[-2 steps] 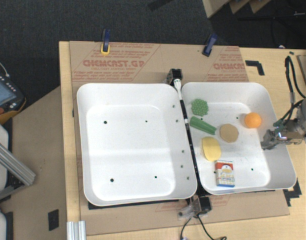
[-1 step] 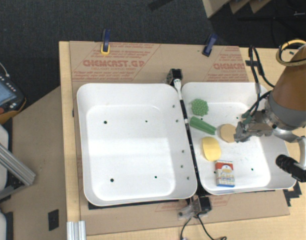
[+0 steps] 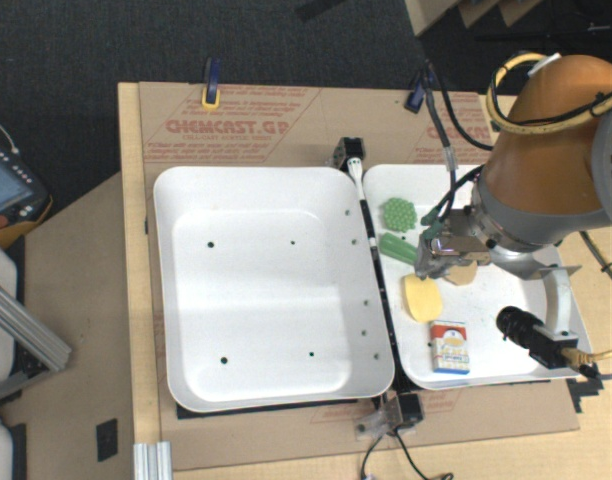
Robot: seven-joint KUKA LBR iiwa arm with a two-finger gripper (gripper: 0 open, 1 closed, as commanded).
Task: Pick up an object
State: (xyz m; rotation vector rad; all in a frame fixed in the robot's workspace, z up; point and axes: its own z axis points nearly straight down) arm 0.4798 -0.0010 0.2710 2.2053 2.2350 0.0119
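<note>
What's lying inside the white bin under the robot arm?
Visible: a green bumpy ball, a green strip, a yellow lump and a small printed box. The arm hides the bin's far right corner.

Green brush, pale yellow wedge, small red-and-white box — lying flat in right-hand bin
</note>
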